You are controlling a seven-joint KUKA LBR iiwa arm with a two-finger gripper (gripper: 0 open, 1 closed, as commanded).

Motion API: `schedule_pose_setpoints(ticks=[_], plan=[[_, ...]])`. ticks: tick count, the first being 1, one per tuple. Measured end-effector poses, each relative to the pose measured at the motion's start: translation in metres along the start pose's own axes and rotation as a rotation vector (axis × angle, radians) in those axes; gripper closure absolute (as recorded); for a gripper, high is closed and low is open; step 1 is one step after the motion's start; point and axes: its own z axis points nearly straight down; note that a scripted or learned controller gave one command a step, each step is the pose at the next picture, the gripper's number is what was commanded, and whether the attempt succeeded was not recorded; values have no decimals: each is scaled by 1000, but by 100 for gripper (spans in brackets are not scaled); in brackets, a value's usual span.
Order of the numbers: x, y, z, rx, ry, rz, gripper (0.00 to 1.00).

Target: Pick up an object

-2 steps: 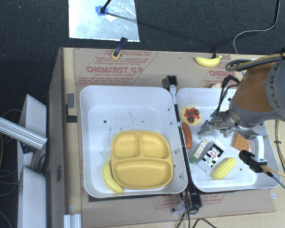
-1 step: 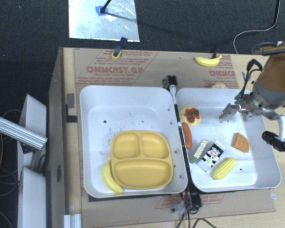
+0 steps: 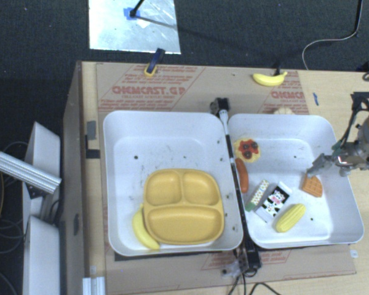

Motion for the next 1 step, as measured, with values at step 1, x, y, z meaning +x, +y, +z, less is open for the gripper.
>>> schedule_pose_setpoints(ticks=[1], plan=[[1,-36,38,2,2,0,0]])
